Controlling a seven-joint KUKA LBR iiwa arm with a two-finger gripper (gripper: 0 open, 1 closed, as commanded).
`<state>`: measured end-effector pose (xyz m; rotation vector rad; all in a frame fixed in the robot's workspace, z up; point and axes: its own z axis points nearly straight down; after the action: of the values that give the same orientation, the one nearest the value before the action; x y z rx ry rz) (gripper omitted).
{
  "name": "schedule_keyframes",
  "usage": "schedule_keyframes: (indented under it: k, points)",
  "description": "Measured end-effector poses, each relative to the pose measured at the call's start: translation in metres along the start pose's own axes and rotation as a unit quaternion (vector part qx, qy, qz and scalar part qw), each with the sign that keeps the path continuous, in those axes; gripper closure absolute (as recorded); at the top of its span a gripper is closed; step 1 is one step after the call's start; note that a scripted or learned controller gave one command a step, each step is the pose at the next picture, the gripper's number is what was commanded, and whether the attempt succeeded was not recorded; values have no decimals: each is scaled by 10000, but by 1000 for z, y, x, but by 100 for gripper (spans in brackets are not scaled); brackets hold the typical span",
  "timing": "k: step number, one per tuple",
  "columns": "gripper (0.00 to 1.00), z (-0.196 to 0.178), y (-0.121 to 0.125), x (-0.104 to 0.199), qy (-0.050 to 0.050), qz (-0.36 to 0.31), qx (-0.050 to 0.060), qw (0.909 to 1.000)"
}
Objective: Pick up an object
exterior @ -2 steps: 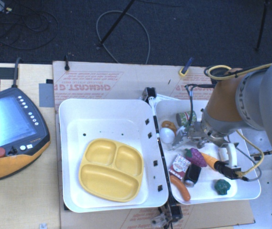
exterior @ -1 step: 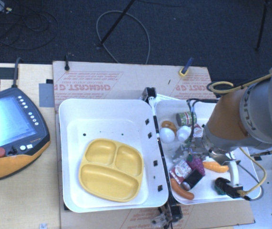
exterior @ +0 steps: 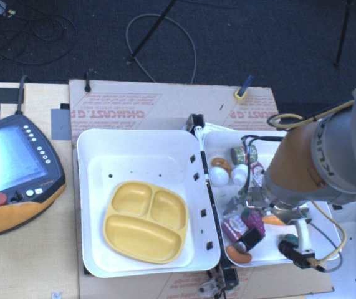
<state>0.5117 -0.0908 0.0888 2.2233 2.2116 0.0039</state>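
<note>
Objects for picking lie heaped in the right bin [exterior: 210,143]: a white egg-shaped piece [exterior: 219,176] near the divider [exterior: 201,185] between the two bins, a second pale ball [exterior: 239,175] just beside it, a green can [exterior: 242,154] behind them, a magenta packet [exterior: 235,228] toward the bin's front, a small orange-red piece [exterior: 239,256] at the front wall. Arm [exterior: 315,161]: reaches over the right bin from its outer side, wrist low above the clutter. Claw [exterior: 252,212]: down among the magenta packet and neighbouring items; whether it is wide, narrow or holding anything cannot be told. Step, as judged: descent or closing on one item, nothing visibly lifted. Next move calls for a firm closure, then a straight rise. Margins: the divider and front wall stand close; items are crowded, touching. Left bin [exterior: 96,161], across the divider, carries a yellow compartment tray [exterior: 145,221] with open floor around it.
</note>
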Motion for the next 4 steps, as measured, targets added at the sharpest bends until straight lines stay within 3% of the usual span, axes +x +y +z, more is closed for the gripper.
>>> schedule_keyframes:
  k: [2, 4]
  points:
    - [0, 0, -16, -19, 24, -26, 11, 10000]
    - [0, 1, -16, -27, 35, -30, 21, 10000]
